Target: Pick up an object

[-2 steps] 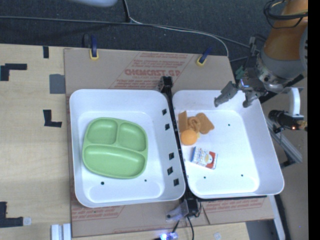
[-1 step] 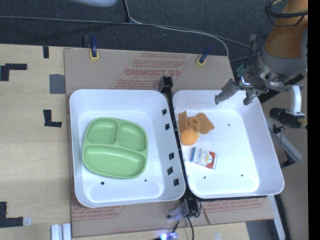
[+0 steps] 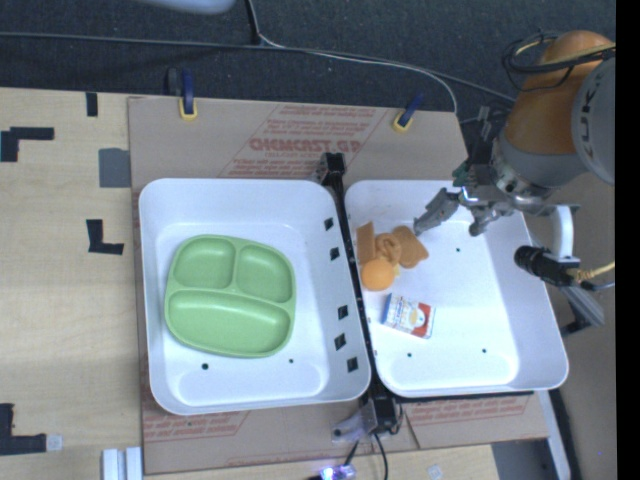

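Across the bench lies a sheet of brown cardboard (image 3: 300, 143) with red print, and on it sit two shallow white bins side by side, touching along their inner edges. Reaching in from the right, the grey arm (image 3: 560, 98) with its orange band hangs over the far right corner of the right bin (image 3: 500, 368). The left bin (image 3: 160, 218) carries a green divided plate (image 3: 231, 295) with three compartments, lying flat a little left of the bin's middle. Within the right bin, the things to pick are gathered against its left wall: a tan, lumpy soft toy (image 3: 395, 246) lies toward the far side, a round orange ball (image 3: 377, 274) touches it on the near side, and a small white packet (image 3: 408, 315) with red and blue print lies flat just nearer still, apart from the ball. Over the far part of this bin the gripper (image 3: 460, 218) is spread open, its two dark fingers splayed with nothing between them; the left finger's tip (image 3: 428, 218) sits just beside the toy's right edge, though whether it touches cannot be told.
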Controlling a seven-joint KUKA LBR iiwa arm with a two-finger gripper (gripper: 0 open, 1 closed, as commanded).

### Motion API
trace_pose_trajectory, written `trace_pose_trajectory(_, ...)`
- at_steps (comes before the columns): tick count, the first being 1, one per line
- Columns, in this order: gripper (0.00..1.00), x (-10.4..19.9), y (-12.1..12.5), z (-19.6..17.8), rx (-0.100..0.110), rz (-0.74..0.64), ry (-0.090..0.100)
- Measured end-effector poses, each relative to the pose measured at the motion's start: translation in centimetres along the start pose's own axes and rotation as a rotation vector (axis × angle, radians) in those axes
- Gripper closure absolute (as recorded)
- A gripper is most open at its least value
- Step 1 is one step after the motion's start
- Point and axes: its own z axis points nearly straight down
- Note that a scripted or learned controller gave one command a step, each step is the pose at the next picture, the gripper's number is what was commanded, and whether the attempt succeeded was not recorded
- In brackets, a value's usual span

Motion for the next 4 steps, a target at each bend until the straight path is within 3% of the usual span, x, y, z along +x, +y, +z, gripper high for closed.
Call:
trace_pose_trajectory(2,0.0,0.7,0.4,10.5,-0.003,-0.001,-0.001)
trace_pose_trajectory(3,1.0,0.8,0.4,9.3,-0.005,-0.002,0.0)
trace_pose_trajectory(4,1.0,1.7,0.6,3.2,-0.013,-0.002,0.0)
